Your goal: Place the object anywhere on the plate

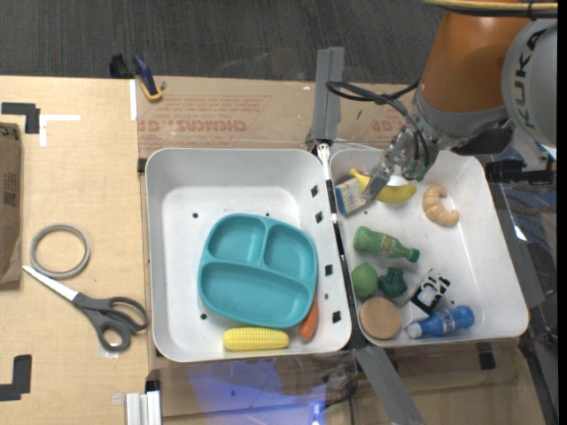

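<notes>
A teal divided plate (259,271) lies in the left bin (168,237), with nothing on it. My gripper (386,179) hangs low over the back of the right bin (496,255), directly above a yellow banana (399,194) and a small blue-and-yellow carton (351,198). Its tip seems to touch or hover just over the banana's left end. Nothing can be seen lifted. The arm's orange band (465,47) rises behind it at the upper right.
Beside the plate's front edge lie a corn cob (255,337) and a carrot (308,321). The right bin also holds a croissant (440,206), a green bottle (385,244), a green fruit (364,279), a brown disc (381,319) and a blue bottle (440,322). Scissors (93,308) and a tape roll (59,249) lie on the bench at left.
</notes>
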Robot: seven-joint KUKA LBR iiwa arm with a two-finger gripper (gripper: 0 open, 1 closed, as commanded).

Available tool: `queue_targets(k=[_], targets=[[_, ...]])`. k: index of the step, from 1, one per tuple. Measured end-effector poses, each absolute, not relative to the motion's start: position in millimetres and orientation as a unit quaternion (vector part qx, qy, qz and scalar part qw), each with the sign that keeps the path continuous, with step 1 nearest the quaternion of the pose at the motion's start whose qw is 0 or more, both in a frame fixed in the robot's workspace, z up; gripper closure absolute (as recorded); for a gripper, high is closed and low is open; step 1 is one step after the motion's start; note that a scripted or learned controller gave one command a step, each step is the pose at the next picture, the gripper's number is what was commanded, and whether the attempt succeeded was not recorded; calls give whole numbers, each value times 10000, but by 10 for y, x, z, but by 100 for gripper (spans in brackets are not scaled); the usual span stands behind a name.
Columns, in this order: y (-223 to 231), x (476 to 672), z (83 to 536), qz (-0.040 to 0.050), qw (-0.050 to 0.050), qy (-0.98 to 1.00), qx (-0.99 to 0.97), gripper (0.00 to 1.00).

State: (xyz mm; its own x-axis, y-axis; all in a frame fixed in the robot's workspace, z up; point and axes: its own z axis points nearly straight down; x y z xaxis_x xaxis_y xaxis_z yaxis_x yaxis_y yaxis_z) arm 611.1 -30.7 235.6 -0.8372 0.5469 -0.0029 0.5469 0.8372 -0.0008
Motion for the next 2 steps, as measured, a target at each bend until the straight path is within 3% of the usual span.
queue_targets(k=[1,2], targets=[[289,6055,2737,1,19,9890,1476,100],[-158,5433,2919,-1,11,9954,955,100]])
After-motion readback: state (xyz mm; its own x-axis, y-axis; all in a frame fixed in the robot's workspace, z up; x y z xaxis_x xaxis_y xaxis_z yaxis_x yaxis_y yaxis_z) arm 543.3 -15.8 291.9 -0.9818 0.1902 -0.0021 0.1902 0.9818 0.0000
